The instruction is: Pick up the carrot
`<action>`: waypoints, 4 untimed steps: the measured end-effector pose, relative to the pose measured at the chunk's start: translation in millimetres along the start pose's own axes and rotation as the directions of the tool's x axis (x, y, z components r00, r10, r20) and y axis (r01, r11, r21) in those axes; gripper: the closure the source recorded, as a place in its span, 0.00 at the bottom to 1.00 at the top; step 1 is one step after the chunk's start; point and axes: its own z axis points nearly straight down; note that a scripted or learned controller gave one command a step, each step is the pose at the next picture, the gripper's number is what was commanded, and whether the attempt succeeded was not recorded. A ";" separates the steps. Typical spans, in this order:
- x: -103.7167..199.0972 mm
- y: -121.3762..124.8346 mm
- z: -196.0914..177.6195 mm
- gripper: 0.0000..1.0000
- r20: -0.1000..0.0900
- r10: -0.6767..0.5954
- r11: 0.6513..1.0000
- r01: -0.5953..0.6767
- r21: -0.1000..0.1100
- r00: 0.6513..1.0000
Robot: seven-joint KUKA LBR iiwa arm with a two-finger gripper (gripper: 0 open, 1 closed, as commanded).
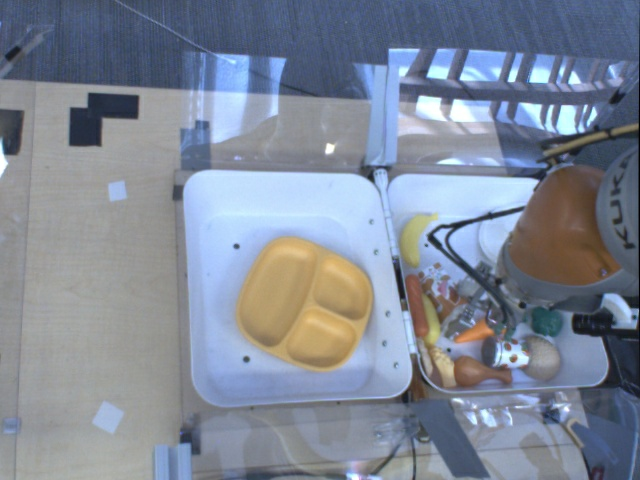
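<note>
The small orange tapered plastic carrot (474, 332) is seen in the right shallow white bin (590, 368), just below and beside the metal pincer (470, 313), its long axis nearly level, tip toward the left. Whether the pincer is released or clenched cannot be told; the carrot is not seen between its parts. The carrot is crowded by a red-orange sausage-shaped toy (416, 303), a yellow banana toy (416, 236) and a brown drumstick toy (480, 372). Little room is judged. A yellow divided plate (304, 302) sits in the left white bin (215, 268) on the tabletop (90, 298).
</note>
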 end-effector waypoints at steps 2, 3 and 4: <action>8.9 -5.7 -49.8 1.00 -0.044 -0.251 0.968 0.251 0.001 0.967; 16.1 14.2 -80.4 1.00 -0.035 -0.534 0.846 0.534 -0.011 0.845; -2.6 2.3 -146.6 1.00 -0.030 -0.789 0.615 0.788 -0.024 0.614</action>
